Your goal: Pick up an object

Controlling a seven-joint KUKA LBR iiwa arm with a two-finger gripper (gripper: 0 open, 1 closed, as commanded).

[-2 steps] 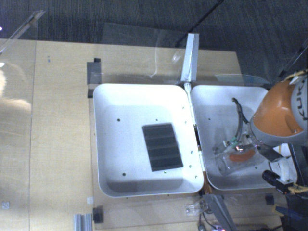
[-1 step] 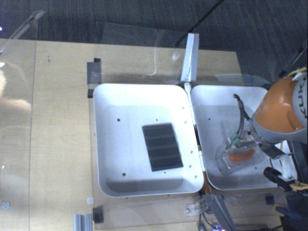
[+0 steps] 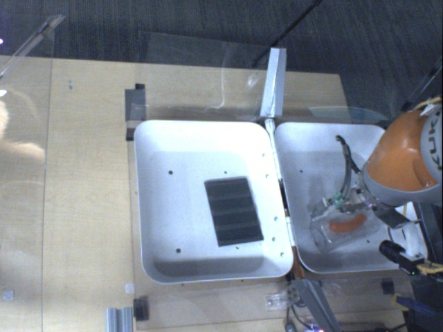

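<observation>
A dark grey ribbed rectangular pad (image 3: 234, 211) lies flat in the middle of the left bin (image 3: 159, 185). In the right bin (image 3: 304, 158), a small orange-red object (image 3: 348, 223) lies near the front. My gripper (image 3: 337, 216) is low over that bin, right at the orange-red object and partly covering it. The arm's orange band (image 3: 398, 158) hangs above it on the right and hides the bin's right side.
A metal post (image 3: 273, 85) stands upright at the back between the two bins. Cables and dark fittings (image 3: 401, 254) crowd the front right corner. Bare wooden bench (image 3: 69, 185) stretches out to the left of the bins.
</observation>
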